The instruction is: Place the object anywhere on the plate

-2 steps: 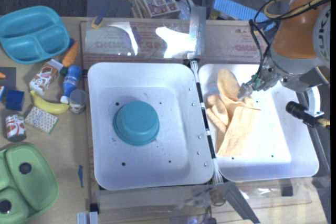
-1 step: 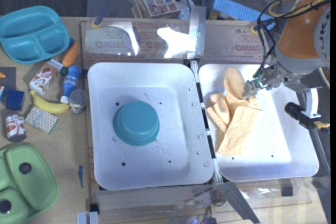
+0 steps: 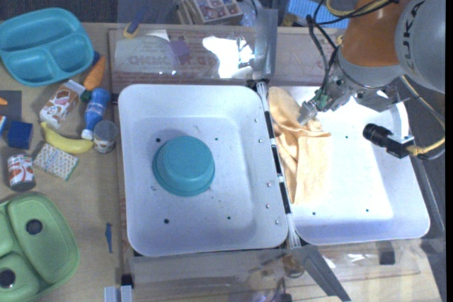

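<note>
A round teal plate (image 3: pixel 184 165) lies in the middle of the left white bin (image 3: pixel 141 226). A pale orange cloth (image 3: pixel 304 163) is crumpled along the left side of the right bin (image 3: pixel 368 187), right beside the divider between the bins. My gripper (image 3: pixel 309 114) is lowered onto the cloth's upper part and touches its folds. The arm with its orange band (image 3: pixel 375 10) comes in from the upper right. The cloth lies flat on the bin floor, and the plate has nothing on it.
A black cylindrical part (image 3: pixel 382 136) with cables juts out over the right bin. On the bench to the left lie a blue divided tray (image 3: pixel 46 46), a banana (image 3: pixel 65 139), a bottle (image 3: pixel 94 112), a can (image 3: pixel 105 136) and a green tray (image 3: pixel 32 247).
</note>
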`<state>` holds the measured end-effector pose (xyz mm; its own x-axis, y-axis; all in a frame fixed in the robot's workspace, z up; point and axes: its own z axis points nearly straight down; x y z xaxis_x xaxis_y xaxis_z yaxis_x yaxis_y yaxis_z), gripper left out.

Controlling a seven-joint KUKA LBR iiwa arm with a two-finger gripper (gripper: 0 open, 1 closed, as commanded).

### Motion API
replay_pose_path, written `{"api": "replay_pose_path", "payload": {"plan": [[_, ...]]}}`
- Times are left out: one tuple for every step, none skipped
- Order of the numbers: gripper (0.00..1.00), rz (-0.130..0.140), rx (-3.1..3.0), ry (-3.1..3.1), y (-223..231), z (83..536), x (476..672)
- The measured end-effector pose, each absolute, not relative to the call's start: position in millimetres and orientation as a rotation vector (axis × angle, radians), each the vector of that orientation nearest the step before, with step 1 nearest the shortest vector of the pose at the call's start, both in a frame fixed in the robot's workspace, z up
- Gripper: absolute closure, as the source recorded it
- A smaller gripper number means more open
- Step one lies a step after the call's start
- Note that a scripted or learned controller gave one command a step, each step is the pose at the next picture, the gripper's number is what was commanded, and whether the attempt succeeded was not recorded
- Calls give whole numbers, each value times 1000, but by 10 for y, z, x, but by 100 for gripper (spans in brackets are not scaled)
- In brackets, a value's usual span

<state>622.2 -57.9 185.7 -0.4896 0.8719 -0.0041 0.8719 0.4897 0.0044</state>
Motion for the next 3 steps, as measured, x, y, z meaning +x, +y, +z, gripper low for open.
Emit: {"api": "replay_pose_path", "payload": {"plan": [[100, 2, 1906, 2491, -517, 1853, 6225], [100, -2, 2087, 2349, -406, 1851, 6097], [100, -1, 1782, 2589, -98, 1851, 5880]]}}
